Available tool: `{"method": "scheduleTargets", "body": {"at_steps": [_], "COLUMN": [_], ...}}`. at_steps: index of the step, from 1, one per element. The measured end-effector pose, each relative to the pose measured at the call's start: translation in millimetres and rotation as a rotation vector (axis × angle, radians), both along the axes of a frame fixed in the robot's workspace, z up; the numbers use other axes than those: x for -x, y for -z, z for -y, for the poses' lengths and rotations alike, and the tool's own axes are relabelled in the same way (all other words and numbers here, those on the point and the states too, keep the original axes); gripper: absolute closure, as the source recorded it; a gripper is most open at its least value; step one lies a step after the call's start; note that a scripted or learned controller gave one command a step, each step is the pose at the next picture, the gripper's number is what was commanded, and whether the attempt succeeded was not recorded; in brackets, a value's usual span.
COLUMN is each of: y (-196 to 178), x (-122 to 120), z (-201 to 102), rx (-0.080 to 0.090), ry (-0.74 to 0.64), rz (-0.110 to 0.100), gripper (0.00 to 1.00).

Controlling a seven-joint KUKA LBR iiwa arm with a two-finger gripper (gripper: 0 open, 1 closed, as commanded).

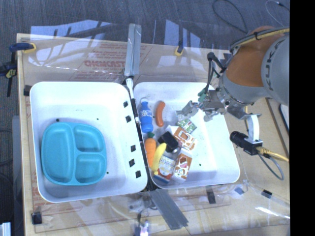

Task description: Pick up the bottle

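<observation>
- The bottle [146,115], clear with a blue label and blue cap, lies on its side in the right bin [221,168], close against the divider wall that the two bins share, cap toward the far end.
- Just beside it lies a sausage [160,113]; nearer the camera sit a carrot [150,150], a banana [160,154], a small jar [167,165] and some printed packets [185,137], all crowded along the same side.
- The left bin [49,95] holds a blue divided plate [74,153], which plays no part in the task.
- The gripper [189,109] hangs over the upper middle of the right bin, near the packets and well apart from the bottle, with the sausage between the two.
- Whether its jaws stand wide or narrow cannot be told from this view; nothing is seen held between them.
- The step in hand appears to be the approach: the bottle is not yet grasped and rests untouched on the bin floor.
- The next move calls for a shift toward the divider until the gripper is over the bottle's body, then a descent with the jaws set across its narrow width.
- The wall on one side and the sausage on the other leave little room, so a finger could catch either one.
</observation>
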State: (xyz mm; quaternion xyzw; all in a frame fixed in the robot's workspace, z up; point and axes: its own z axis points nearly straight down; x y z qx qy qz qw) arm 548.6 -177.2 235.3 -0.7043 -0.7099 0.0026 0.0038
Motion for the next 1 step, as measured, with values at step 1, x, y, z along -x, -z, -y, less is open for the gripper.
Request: {"method": "scheduleTargets", "body": {"at_steps": [1], "y": [130.0], "x": [-40.5], "z": [-41.9], "rx": [0.002], "ry": [-0.164], "rz": [0.011], "gripper": [0.0]}}
